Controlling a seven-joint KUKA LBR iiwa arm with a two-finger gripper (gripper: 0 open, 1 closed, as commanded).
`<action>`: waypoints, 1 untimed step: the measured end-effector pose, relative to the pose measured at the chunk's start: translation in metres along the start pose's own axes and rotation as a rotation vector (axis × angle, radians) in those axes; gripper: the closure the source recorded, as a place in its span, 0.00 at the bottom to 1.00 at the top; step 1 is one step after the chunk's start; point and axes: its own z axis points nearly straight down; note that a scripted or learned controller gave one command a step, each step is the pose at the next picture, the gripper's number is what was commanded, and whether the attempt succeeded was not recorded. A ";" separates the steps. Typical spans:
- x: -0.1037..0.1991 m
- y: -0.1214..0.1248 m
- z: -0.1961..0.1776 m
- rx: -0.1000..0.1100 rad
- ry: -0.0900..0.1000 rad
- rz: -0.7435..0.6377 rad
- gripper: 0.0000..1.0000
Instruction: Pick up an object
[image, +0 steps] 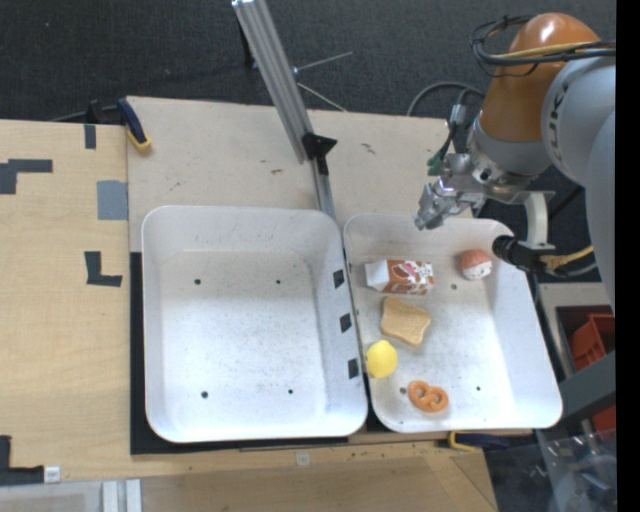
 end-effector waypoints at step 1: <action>0.000 0.001 -0.050 0.000 0.000 0.000 1.00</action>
